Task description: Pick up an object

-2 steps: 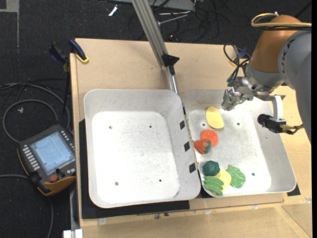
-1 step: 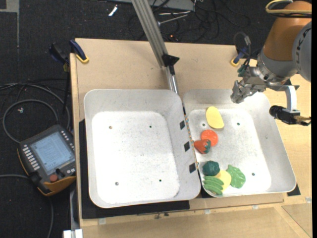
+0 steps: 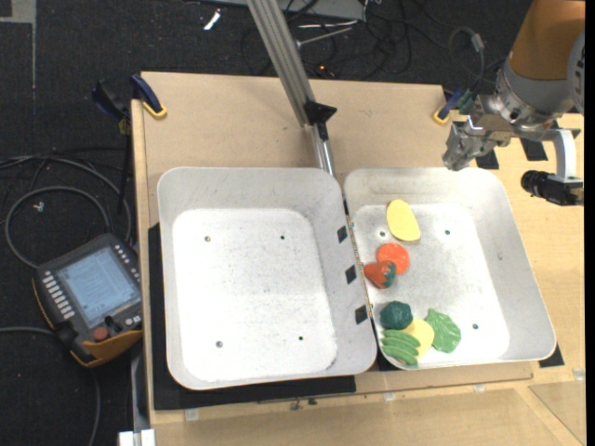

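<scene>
End effector (image 3: 462, 153) above right bin's (image 3: 483, 249) far rim

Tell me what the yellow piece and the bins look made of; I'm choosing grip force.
The yellow piece looks like smooth moulded plastic or foam toy food: flat, even colour, rounded edges, no clear gloss. Whether it is hard or soft cannot be told. The right bin and the left bin look like matte white plastic trays, thin-walled with rounded rims and dark scuff speckling.

one fixed camera looks down at a slant on both bins (image 3: 186, 193), from well above.
</scene>
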Available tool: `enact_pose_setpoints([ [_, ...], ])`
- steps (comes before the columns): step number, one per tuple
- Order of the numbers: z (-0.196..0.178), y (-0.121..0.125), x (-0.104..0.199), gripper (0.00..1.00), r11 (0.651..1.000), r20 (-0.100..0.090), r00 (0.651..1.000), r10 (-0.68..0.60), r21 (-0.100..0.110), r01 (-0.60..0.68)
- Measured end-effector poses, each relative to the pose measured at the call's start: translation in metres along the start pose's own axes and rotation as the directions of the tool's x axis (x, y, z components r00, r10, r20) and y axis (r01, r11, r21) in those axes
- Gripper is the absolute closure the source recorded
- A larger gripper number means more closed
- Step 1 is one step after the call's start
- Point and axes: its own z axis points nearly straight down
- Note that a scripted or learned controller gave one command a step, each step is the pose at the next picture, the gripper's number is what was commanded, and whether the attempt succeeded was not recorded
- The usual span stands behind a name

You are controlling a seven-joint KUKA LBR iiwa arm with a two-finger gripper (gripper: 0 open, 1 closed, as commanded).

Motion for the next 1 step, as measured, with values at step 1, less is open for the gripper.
enact_pose_setpoints([
  [1,0.0072,-0.0312,0.0532,1.0,1.0,-0.003,1.0,-0.003,0.01,0.003],
])
